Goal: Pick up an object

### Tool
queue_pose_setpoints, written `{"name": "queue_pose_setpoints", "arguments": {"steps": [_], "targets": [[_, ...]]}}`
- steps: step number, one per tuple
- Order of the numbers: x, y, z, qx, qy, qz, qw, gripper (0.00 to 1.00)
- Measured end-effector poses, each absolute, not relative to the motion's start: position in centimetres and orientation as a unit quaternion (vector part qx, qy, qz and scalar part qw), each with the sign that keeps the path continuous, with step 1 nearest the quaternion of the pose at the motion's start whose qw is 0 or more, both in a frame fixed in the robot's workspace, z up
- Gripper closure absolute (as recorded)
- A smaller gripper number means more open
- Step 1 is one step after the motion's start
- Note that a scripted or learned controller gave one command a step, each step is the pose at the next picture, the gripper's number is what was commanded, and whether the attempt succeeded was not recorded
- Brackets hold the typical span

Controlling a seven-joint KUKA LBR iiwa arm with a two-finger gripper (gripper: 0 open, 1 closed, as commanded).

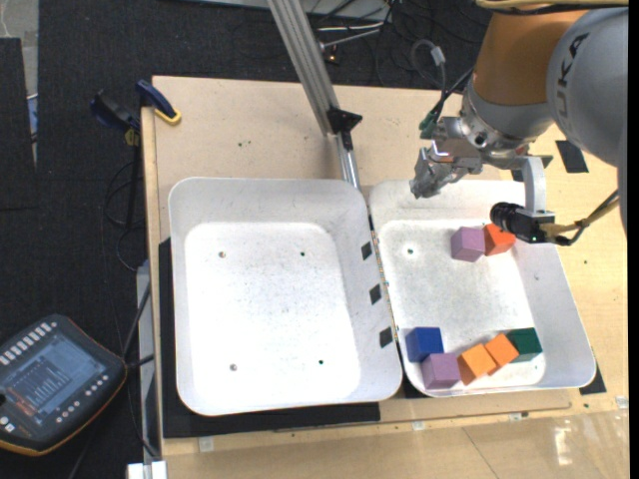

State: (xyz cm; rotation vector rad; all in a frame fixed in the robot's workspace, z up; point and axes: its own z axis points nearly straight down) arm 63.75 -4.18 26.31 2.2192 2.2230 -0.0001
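Observation:
The right bin (559,297) holds several small blocks. A purple block (466,243) and an orange block (498,239) sit side by side near its far edge. Along its near edge lie a blue block (424,342), a purple block (440,369), an orange block (477,358) and a green block (522,343). My gripper (431,180) hangs above the bin's far left corner, raised off the bin floor, to the left of and beyond the far purple block. Nothing shows between its fingers.
The left bin (190,267) stands beside the right one. A slanted metal bar (310,68) crosses the back of the bench. A black cable fitting (519,218) hangs from the arm near the far orange block. A teach pendant (50,382) lies at the lower left.

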Motion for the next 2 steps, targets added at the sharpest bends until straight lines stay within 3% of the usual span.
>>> {"name": "queue_pose_setpoints", "arguments": {"steps": [2], "targets": [[60.1, 5.6, 24.8, 0.704, 0.71, 0.0, -0.001, 1.0]]}}
